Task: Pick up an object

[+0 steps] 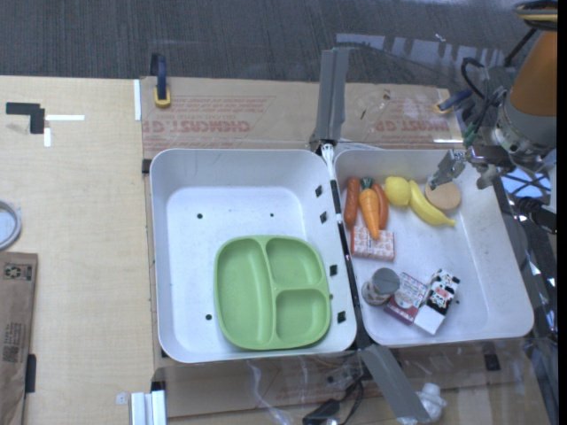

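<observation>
My gripper (462,177) hangs over the far right part of the right bin (496,326), its fingers (440,176) spread open with nothing between them. Just below it lies a tan round disc (447,197), touching a yellow banana (429,207). A lemon (398,190) sits left of the banana. Two orange carrots (368,207) lie by the bin's left wall, above a pink box (373,244). Near the front are a small can (384,284), a pink packet (408,292) and a black-and-white cow-patterned item (442,292).
The left bin (177,237) holds a green divided plate (272,291). A grey divider post (332,96) rises behind the two bins. Cables and the arm's orange band (538,78) crowd the far right. A roll of tape (7,225) lies on the bench at left.
</observation>
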Tool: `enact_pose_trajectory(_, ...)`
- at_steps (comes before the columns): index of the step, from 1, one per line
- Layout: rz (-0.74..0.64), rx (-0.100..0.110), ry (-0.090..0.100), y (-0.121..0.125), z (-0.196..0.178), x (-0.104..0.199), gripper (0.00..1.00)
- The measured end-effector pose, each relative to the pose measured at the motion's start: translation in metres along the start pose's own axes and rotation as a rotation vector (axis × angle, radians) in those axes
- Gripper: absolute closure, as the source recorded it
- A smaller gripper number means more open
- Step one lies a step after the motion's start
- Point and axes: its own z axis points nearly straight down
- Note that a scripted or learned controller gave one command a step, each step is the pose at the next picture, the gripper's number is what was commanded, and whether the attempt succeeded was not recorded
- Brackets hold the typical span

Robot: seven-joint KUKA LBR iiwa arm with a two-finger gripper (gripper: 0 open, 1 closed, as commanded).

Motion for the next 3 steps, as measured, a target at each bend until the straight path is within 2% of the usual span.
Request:
enact_pose_trajectory(1, -0.028, -0.003, -0.001, 0.009, 0.104, 0.02, 0.0)
enact_pose_trajectory(2, 0.156, -0.002, -0.002, 0.033, 0.048, 0.083, 0.0)
enact_pose_trajectory(3, 0.092, -0.018, -0.002, 0.022, 0.095, 0.054, 0.0)
